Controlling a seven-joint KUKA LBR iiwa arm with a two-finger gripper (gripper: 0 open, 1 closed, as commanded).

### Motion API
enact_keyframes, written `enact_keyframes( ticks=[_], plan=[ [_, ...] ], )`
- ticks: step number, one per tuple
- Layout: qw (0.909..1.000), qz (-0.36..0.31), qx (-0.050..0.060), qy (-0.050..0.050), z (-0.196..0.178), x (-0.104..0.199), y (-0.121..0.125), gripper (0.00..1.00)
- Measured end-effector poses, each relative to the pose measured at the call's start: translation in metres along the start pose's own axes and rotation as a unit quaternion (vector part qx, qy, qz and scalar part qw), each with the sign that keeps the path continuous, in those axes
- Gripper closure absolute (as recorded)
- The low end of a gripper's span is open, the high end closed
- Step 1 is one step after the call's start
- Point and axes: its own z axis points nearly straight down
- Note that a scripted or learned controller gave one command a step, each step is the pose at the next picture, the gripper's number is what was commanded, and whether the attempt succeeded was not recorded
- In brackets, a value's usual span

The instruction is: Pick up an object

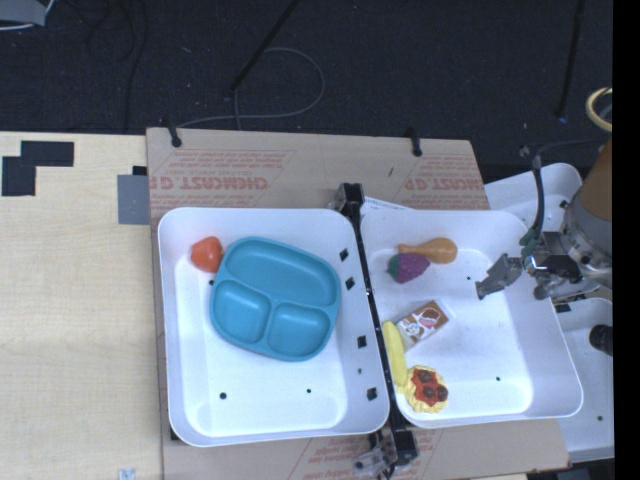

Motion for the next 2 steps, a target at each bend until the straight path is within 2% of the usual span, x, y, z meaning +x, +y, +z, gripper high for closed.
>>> enact_keyframes(
  ticks=[1, 2],
  plan=[
    [1.0000, -0.001, -0.004, -0.001, -0.004, 0.000, 0.002, 0.00],
    [1.0000, 0.000, -0.002, 0.000, 0.055, -0.009, 0.001, 0.00]
  ],
)
